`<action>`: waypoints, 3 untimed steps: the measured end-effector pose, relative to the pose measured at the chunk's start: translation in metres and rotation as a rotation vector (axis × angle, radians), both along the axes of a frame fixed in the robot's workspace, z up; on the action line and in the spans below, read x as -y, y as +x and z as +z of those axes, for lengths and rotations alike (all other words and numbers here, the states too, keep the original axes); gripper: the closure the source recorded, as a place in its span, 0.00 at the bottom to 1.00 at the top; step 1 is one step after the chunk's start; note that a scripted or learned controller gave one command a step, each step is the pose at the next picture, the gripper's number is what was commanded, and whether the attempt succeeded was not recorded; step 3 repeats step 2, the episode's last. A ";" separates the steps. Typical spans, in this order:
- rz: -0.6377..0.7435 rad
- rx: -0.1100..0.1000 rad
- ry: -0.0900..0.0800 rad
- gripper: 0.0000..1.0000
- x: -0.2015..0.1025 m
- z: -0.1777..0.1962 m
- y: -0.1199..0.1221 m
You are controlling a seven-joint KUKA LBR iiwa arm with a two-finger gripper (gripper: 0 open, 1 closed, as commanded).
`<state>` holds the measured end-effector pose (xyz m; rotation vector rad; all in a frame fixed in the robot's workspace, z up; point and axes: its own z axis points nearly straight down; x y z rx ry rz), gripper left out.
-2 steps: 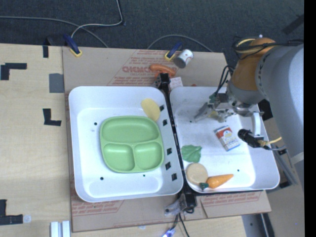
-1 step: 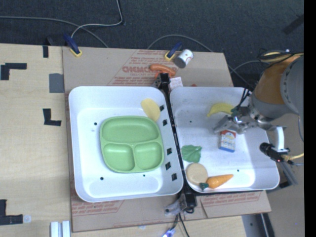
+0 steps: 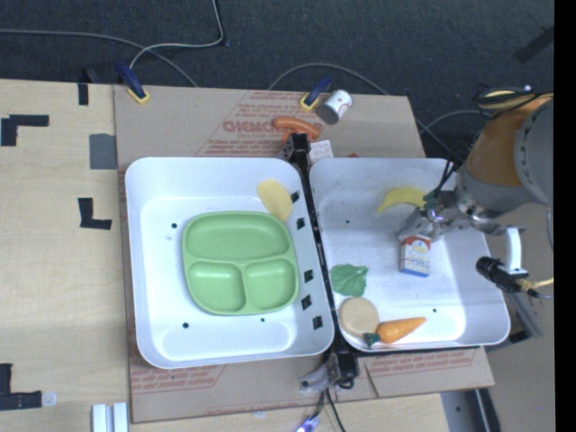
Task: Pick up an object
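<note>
In the right bin (image 3: 468, 318) lie a yellow banana (image 3: 399, 198), a small red, white and blue carton (image 3: 415, 256), a green leaf-shaped toy (image 3: 348, 279), a beige round piece (image 3: 358, 315) and an orange carrot (image 3: 399, 329). My gripper (image 3: 427, 224) reaches in from the right and hangs just above the carton's top, right of the banana. Its tips touch or nearly touch the carton. The grey arm with its orange band (image 3: 504, 151) stands over the bin's right rim.
The left bin (image 3: 153, 241) holds a green divided plate (image 3: 240, 262) and a pale yellow lemon-like toy (image 3: 274, 200) near its upper right corner. Behind the bins lie an orange clip (image 3: 295, 125), a white cylinder (image 3: 334, 106) and cables on cardboard.
</note>
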<state>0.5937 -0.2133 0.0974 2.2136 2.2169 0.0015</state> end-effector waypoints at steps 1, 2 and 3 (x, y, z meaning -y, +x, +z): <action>0.001 -0.002 0.006 1.00 -0.073 -0.011 0.013; 0.002 -0.004 0.006 1.00 -0.150 0.088 0.012; 0.002 -0.004 0.006 1.00 -0.150 0.088 0.012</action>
